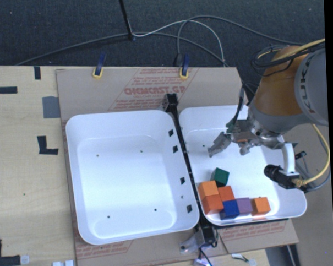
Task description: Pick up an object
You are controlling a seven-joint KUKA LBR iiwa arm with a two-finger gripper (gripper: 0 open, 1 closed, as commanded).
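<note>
Grey arm [313, 90] with a broad orange band [275, 92], dark cables along it, and a metal-grey pincer [231, 146].

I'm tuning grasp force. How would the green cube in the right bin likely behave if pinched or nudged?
The green cube looks solid and flat-faced, so probably stiff and unlikely to roll. It sits tilted against the orange blocks, so a nudge may tip or slide it on the smooth white bin.

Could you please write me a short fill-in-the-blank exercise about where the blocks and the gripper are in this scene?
1. All the blocks lie in the ____ bin.
2. The green block is the block nearest the ____.
3. The blue block sits between an orange block and a ____ one.

Missing words: right; gripper; purple
</note>
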